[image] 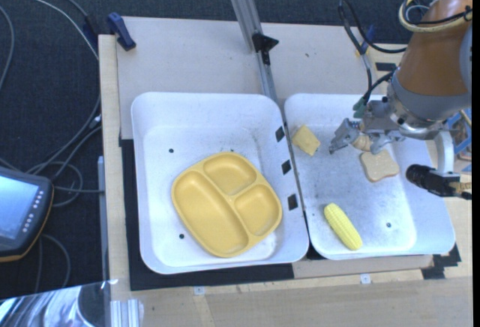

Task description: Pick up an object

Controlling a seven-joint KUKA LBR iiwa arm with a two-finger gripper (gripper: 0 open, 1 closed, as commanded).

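While the corn cob [343, 226] lies nearest in the right bin [427, 239] and the yellow divided plate [226, 202] sits in the left bin [150, 168], the toast slice [379, 166] rests farther back. Just beyond it, the gripper [361, 138] hangs with fingers spread, holding nothing, right of the cheese wedge [305, 140].

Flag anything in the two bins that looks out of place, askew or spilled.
Nothing looks spilled or broken. The yellow tray sits skewed in the left bin, its edges at an angle to the bin's walls. The cheese, corn and toast lie scattered in the right bin, apart from one another.
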